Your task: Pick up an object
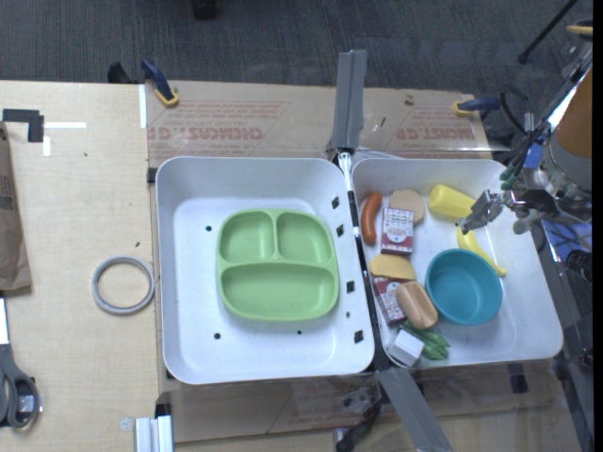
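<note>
My gripper (499, 217) hangs over the right bin (537, 347) near its far right side, open, with nothing between its fingers. Just below it lies a yellow banana (480, 251), and a yellow block (450, 201) sits to its left. A blue bowl (464, 288) stands in the bin's middle. Along the bin's left side lie an orange sausage (370, 217), a red box (399, 231), a bread slice (407, 201), a cheese wedge (393, 267), a bread roll (417, 304) and a white box (407, 347).
The left bin (179, 252) holds a green divided plate (278, 265). On the bench to the left lie a tape ring (123, 283) and scissors (14, 398). Blue clamps (160, 81) grip the cardboard behind the bins.
</note>
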`<state>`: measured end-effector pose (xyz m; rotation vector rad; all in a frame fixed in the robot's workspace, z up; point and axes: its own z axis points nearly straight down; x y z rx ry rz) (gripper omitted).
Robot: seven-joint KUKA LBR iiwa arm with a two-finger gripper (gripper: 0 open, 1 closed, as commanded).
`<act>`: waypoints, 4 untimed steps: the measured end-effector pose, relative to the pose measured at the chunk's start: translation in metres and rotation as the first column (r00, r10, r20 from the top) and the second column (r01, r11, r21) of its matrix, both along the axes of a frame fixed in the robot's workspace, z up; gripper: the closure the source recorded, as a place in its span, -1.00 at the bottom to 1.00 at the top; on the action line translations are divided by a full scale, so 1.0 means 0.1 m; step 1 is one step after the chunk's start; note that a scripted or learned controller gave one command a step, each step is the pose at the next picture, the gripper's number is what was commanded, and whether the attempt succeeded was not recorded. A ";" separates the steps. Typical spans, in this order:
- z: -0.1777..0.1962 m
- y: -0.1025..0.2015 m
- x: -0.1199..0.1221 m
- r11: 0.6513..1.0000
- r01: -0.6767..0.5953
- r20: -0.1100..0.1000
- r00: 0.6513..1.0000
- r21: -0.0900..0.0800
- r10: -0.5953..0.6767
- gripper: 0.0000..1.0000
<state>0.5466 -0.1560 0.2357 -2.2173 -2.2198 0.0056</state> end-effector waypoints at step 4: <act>-1.36 -0.66 0.14 0.777 -0.629 0.006 0.777 -0.001 0.629 -1.00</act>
